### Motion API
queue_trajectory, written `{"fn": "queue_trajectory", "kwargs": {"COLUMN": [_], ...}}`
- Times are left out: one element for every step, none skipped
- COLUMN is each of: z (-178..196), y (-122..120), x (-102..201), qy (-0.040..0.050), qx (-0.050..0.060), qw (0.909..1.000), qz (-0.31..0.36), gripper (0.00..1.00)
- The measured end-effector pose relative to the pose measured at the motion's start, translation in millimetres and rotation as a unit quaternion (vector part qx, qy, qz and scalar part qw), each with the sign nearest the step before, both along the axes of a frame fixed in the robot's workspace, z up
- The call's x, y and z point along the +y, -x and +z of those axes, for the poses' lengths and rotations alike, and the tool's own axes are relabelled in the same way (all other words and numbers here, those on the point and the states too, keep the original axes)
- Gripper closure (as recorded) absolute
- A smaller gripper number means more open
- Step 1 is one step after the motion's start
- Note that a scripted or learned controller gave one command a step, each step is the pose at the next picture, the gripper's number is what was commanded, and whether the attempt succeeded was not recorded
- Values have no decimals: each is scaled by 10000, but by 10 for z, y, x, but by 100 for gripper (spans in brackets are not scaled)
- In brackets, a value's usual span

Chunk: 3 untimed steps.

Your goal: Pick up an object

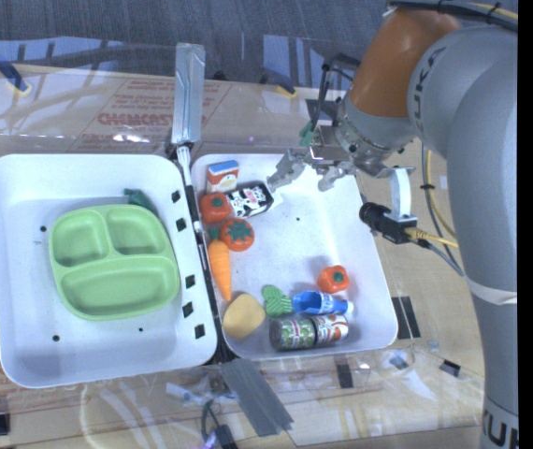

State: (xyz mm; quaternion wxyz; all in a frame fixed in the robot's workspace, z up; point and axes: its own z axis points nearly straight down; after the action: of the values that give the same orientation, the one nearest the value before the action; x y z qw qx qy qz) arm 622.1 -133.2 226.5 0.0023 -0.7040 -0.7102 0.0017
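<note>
Objects for picking all lie in the right bin [379,279], and none has left it yet, so from where I stand the pick is not done.

Taking that bin as the landmark: at its far left corner sit a small carton [223,174], a black-and-white cow-print item [251,200] and two tomatoes [216,207] [239,235]. A carrot [220,267] lies along the bin's left wall. At its near edge are a potato-like piece [243,315], a green piece [276,299], a blue bottle [320,304], a can [309,331] on its side and a small orange fruit [334,278]. Left of the bin, a green divided plate [112,258] rests in the other bin [5,251].

Over the bin's far side the gripper [306,172] hangs with its two fingers spread apart and nothing between them. The left fingertip [277,177] is just beside the cow-print item; I cannot tell whether it touches.

I judge the job at the approach stage: closing on something and lifting it clear are both left.
</note>
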Motion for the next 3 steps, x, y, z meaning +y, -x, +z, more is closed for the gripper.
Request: {"fn": "queue_trajectory", "kwargs": {"z": [-503,-766,-1346], "y": [427,897,1021], "x": [-135,-654,-764], "qy": [-6,-4,-1], "qx": [-5,-4,-18], "qw": [9929,9996,9992], "qz": [1187,272,387], "gripper": [0,0,0]}}
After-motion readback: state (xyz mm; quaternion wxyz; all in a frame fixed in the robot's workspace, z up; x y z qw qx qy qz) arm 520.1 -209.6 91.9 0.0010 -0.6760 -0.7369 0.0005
